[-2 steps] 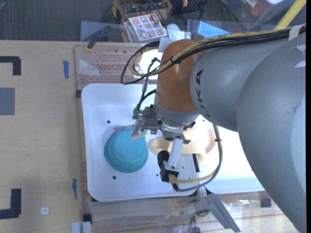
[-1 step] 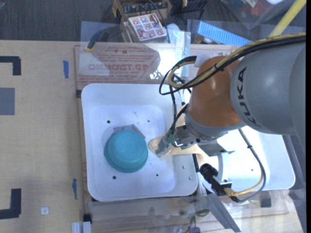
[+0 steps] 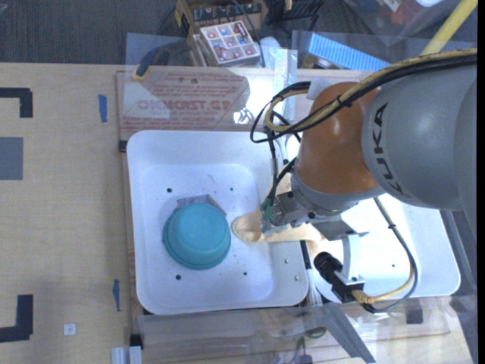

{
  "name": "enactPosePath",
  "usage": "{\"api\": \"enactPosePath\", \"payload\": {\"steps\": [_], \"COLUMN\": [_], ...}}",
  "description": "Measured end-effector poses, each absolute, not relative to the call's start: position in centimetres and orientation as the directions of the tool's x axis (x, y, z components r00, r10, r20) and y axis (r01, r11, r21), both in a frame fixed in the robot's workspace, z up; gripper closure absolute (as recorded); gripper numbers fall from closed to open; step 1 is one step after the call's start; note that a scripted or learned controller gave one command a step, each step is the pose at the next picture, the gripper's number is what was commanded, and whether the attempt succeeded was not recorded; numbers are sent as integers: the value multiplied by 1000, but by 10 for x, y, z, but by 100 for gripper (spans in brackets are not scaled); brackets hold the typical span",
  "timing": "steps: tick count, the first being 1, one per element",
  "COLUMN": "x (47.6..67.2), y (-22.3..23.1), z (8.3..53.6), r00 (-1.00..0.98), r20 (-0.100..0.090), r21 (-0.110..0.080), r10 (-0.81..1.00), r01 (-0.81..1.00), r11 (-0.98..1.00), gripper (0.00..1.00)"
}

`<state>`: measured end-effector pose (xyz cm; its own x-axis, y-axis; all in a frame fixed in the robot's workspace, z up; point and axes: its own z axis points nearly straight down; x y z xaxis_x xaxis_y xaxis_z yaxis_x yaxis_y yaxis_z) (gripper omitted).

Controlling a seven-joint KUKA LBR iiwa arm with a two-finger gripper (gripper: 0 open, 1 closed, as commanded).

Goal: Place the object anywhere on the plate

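Camera view from above, so here's what can be seen. The teal plate (image 3: 197, 236) is sat in the left bin (image 3: 227, 283), pushed toward 7 o'clock from that bin's middle, with a bit of grey sheet (image 3: 195, 202) poking out from under it at 12 o'clock.

The object (image 3: 247, 227), a pale tan, rounded, bread-like thing, is found at 3 o'clock of the plate, just beside its rim; whether the two actually touch can't be made out. It lies on the bin floor, not on the plate, and its far end is lost under the robot toward 3 o'clock, near the wall shared with the right bin (image 3: 433, 258).

The gripper (image 3: 274, 212) is parked right over that tan thing, at roughly 1 o'clock of its visible end. It's mostly buried under the wrist and the orange band (image 3: 337, 146), so wide, narrow or holding: honestly can't be told from this angle. The grey arm (image 3: 428, 139) is stretched in from 3 o'clock, with black cables (image 3: 267, 120) looped around the wrist.

Outside the bins, a cardboard sheet (image 3: 186, 101) is laid at 12 o'clock of the left bin, and a blue tape strip (image 3: 102, 108) is stuck on the bench at 10 o'clock.
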<state>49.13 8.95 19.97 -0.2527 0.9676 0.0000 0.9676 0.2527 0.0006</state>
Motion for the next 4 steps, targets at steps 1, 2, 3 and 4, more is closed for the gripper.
{"api": "enactPosePath", "payload": {"steps": [1, 2, 3, 4], "x": [562, 538, 584, 667], "y": [85, 138, 62, -11], "z": [185, 195, 186, 200], "r00": [-156, -241, -121, -60], "r20": [-1, 0, -1, -2], "r21": [1, -2, 2, 1], "r10": [988, 970, 993, 998], "r01": [988, 970, 993, 998], "r11": [156, 241, 121, 60], "gripper": [100, 100, 100, 100]}}
